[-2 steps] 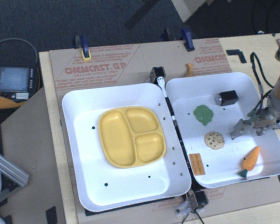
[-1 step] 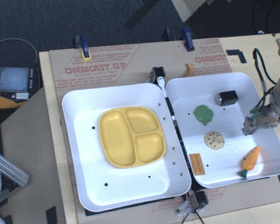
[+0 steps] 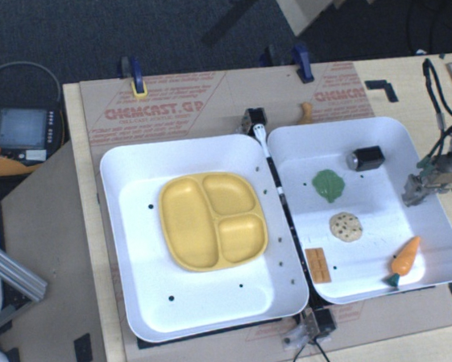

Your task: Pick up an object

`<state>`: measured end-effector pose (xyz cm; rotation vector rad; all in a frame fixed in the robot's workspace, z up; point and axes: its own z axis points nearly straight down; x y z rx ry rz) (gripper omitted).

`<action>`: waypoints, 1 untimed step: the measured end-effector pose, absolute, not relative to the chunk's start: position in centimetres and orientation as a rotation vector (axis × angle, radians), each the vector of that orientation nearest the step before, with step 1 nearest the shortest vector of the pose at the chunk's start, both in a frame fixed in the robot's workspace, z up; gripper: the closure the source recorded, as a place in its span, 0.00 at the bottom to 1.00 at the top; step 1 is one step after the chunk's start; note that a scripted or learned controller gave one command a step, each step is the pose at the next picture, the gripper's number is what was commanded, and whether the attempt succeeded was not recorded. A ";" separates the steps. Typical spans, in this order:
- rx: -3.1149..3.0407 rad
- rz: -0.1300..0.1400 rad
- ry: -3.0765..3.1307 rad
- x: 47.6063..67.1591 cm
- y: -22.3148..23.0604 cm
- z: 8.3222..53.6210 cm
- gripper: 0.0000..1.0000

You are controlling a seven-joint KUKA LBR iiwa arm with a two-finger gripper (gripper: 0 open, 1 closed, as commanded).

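**Camera view: two bins, small items in the right one**

Camera view looks down on the table (image 3: 94, 232), a pale board with red lettering along its far side.

Nearest in the right bin (image 3: 439, 269) lies a carrot (image 3: 406, 257), orange with a green tip, tilted, close to the bin's near right corner. To its left, beside the bin's left wall, lies a small orange card (image 3: 317, 265). A little farther in sits a cookie (image 3: 345, 226), round and pale with dark specks, apart from both card and carrot. Beyond the cookie lies a green piece (image 3: 329, 185), leafy in outline; what it is I cannot tell. Farthest in this bin, just right of the green piece, rests a small black block (image 3: 367, 157).

At the right bin's right rim, about level with the green piece and the cookie, is the end effector (image 3: 423, 186), reaching in from the right. It is grey and blurred against the rim; whether its fingers are spread or closed I cannot tell, and nothing shows between them. It is well apart from every item in the bin.

The left bin (image 3: 134, 227) holds a yellow tray (image 3: 212, 219) with three compartments, lying flat near the bin's middle.

On the table's far edge sit two blue clamps (image 3: 134, 70).
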<state>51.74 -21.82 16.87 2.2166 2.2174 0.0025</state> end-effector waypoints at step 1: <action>2.214 0.004 2.217 51.9 -21.9 22.3 1.00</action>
